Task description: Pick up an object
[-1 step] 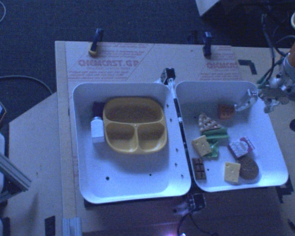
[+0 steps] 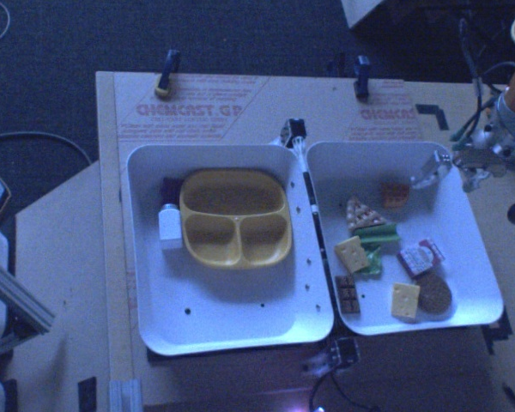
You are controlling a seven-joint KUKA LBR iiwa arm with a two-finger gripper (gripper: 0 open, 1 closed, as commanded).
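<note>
Right bin, front edge: brown round cookie at the front-right corner, a cheese square just left of it, chocolate bar at the front-left corner. Mid bin: red-white packet, second cheese block, green piece, pizza slice. Orange waffle near the back edge. Left bin: yellow 3-compartment tray, white bottle touching its left side. Gripper at right bin's back-right corner; can't tell if clenched or released.
</note>
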